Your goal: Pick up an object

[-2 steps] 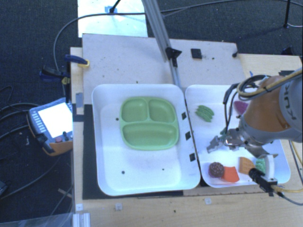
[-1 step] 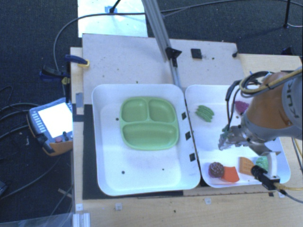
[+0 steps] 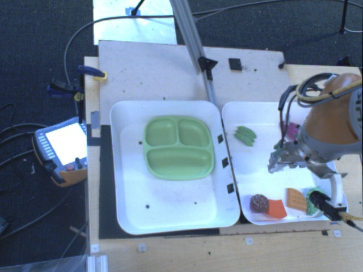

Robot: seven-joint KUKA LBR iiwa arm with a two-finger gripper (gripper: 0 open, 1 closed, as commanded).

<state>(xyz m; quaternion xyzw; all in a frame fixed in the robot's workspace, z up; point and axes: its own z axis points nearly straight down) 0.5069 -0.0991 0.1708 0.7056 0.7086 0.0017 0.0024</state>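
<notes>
Two white bins sit side by side as the gripper (image 3: 276, 164) hovers over the right bin (image 3: 249, 211).
Toy foods line its front edge; pincer state cannot be told.

Even, fairly bright overhead light with a cool cast. The white bins (image 3: 170, 220) come close to washing out, and a pale sheet (image 3: 133, 16) at the top glares. Shadows are soft and short, lying close under the arm (image 3: 332, 118). The whole picture is slightly soft and grainy; the dark floor (image 3: 39, 27) holds little detail
</notes>
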